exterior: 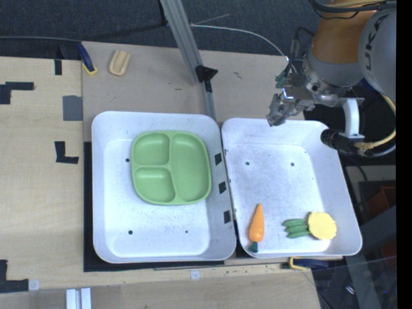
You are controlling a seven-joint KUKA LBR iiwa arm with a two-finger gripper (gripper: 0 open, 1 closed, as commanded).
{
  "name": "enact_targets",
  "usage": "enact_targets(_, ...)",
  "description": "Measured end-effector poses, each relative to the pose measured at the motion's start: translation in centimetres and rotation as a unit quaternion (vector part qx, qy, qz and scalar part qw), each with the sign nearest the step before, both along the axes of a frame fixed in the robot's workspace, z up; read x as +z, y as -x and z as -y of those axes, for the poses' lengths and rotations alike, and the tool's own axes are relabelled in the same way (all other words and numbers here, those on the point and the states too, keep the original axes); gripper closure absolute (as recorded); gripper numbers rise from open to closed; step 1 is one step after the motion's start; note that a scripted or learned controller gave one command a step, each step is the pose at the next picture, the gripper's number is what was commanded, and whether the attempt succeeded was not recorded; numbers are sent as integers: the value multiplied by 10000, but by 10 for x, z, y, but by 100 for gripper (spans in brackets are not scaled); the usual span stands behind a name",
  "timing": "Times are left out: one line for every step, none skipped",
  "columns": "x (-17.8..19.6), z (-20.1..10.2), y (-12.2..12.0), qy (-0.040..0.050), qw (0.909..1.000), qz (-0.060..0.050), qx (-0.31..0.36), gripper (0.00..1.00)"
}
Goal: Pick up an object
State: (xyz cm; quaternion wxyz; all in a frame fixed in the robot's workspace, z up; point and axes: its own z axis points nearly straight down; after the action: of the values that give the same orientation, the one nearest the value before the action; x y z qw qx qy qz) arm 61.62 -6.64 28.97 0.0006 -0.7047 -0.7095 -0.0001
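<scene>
A carrot (pixel 257 223) lies near the right bin's (pixel 335 172) front edge, and toward that bin's front right corner a green pod (pixel 295 227) touches a yellow round piece (pixel 322 225). A green plate (pixel 171 167) sits in the left bin (pixel 109 192). The gripper (pixel 278 116) hangs over the right bin's back edge, seemingly carrying nothing, too blurred to judge its grip.
</scene>
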Motion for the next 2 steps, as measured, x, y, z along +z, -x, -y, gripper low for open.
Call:
enact_targets(-22, -51, -7, 3, 10000, -14, -5, 100)
enact_targets(-24, -96, -13, 3, 10000, -3, -5, 100)
